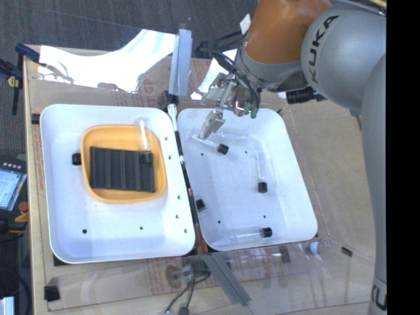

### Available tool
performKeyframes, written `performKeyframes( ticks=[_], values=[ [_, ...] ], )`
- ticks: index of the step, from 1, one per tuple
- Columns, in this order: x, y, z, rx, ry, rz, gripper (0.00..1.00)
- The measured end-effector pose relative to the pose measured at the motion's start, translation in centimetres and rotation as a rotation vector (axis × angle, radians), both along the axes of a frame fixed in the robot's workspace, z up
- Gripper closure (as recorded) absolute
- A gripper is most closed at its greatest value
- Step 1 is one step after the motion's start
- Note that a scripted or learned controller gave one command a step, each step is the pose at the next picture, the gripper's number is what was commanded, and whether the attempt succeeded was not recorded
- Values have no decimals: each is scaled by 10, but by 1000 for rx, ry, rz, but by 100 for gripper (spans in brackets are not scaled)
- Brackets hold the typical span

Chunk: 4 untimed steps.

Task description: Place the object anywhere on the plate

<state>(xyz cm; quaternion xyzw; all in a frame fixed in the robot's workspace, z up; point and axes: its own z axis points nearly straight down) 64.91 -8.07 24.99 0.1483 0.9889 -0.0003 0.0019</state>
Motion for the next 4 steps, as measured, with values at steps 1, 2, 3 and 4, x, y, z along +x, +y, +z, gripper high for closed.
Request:
performKeyframes(
  ticks=[1, 2, 3, 4],
  values=[
    [0, 0, 0, 0, 0, -1, 0],
    [-3, 8, -3, 1, 6, 161, 0],
    [3, 11, 4, 0, 0, 71, 0],
    [1, 17, -12, 0, 3, 60, 0]
  ],
)
